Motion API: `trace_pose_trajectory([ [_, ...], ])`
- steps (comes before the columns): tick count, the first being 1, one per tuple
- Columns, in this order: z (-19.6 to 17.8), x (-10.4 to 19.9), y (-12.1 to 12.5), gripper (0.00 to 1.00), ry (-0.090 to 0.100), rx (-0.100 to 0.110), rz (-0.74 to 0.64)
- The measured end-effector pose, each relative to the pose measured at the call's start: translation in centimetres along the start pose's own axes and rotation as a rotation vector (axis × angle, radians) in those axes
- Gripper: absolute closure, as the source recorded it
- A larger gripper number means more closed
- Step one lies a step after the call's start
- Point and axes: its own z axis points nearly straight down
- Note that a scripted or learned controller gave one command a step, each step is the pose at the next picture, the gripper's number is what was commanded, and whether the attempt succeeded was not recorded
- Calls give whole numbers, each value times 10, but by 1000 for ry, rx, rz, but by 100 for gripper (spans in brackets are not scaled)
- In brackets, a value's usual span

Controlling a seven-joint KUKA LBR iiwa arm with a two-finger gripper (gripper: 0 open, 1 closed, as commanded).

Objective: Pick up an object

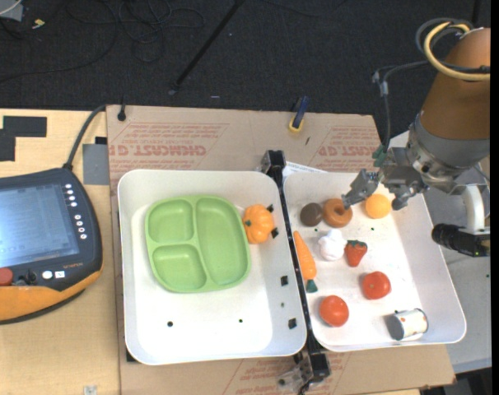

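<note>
Right bin (437, 290) crowded — doughnut (338, 213), strawberry (356, 253), tomatoes nearby. Arm reaches from right; gripper (380, 192) spread open astride the orange ball (378, 206), not clamped.

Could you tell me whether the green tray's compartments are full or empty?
Empty: all three compartments of the green tray show bare green plastic. The orange pepper sits just outside its right rim.

Grey arm (447, 142) (orange band above, yellow cable looped).
</note>
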Motion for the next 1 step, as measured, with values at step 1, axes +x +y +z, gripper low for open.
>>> trace_pose_trajectory([
  [1, -9, -1, 0, 100, 1, 2, 0],
])
